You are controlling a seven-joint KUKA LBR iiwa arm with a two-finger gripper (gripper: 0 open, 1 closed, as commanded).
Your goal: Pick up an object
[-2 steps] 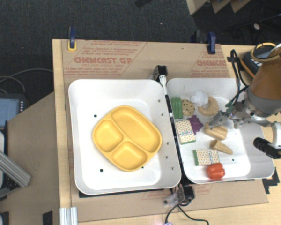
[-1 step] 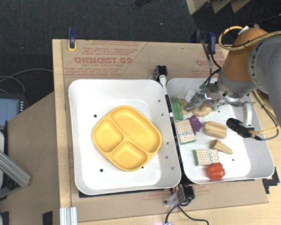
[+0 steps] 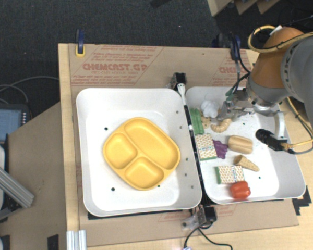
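looks like a robotics lab | paper-masked bench clamped at the edges | two white bins | loose cables over dark carpet | grey arm reaching in

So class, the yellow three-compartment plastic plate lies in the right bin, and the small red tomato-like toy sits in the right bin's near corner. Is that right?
Not quite. The camera view shows the yellow three-compartment plastic plate in the left white bin, not the right. The small red tomato-like toy does sit in the right white bin's near corner.

Red "CHEMCAST GP" printing, repeated, on the brown board under the bins.
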